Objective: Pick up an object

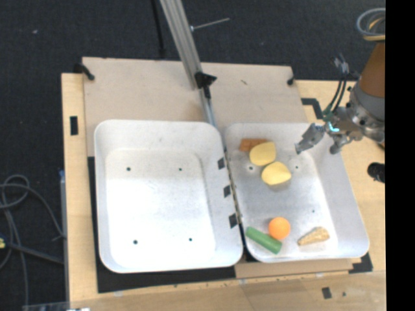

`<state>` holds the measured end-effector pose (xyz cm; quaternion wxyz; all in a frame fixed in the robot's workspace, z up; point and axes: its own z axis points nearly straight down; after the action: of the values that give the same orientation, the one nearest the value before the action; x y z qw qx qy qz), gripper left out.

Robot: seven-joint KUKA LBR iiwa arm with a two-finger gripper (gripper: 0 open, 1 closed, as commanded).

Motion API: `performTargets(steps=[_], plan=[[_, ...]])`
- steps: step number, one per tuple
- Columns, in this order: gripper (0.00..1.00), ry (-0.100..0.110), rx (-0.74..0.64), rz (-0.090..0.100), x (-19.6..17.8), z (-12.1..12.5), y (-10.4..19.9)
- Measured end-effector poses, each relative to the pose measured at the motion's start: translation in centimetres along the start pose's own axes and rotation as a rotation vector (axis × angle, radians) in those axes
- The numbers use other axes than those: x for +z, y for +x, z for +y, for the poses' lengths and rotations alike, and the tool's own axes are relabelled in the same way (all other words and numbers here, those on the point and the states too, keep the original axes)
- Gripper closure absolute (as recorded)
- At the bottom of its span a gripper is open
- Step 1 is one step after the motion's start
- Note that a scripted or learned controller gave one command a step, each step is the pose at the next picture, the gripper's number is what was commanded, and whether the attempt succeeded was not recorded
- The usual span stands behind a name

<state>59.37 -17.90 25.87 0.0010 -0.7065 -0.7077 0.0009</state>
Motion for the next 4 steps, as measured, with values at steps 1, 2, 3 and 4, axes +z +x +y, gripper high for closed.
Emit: performTargets(steps=[1,2,3,4], plan=[[0.00,-0.005,-0.001,-0.001,-0.3,0.1,0.0],[0.00,0.000,0.003,-0.001,4.4,-0.8,0.1],[0.00,0.003,0.003,-0.001,10.5,-1.5,-0.1],[0.00,0.001,0.004,-0.001,15.8,-1.6,-0.2]])
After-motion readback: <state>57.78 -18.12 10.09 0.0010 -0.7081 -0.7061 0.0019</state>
